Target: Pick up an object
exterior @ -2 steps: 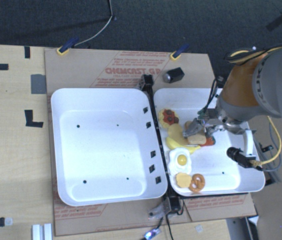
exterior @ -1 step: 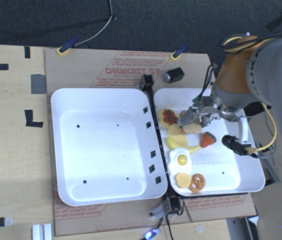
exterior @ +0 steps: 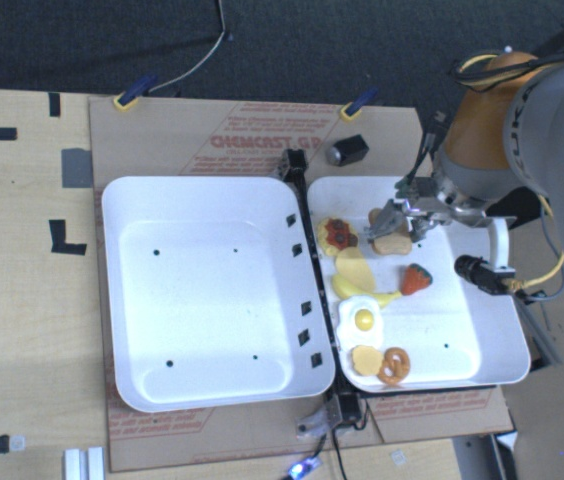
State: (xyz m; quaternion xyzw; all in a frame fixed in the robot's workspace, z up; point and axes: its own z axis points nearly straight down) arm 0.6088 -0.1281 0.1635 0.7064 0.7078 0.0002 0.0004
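Grey arm with an orange band, yellow cables, metallic gripper.

Both bins are plain white, the left bin marked with a few dark dots. In the right bin sit a red strawberry, a yellow banana, a white fried egg with a yellow yolk, a golden-brown pretzel, a tan bread piece and a red-and-brown item. The cardboard sheet is brown with red print. The arm is grey and orange.
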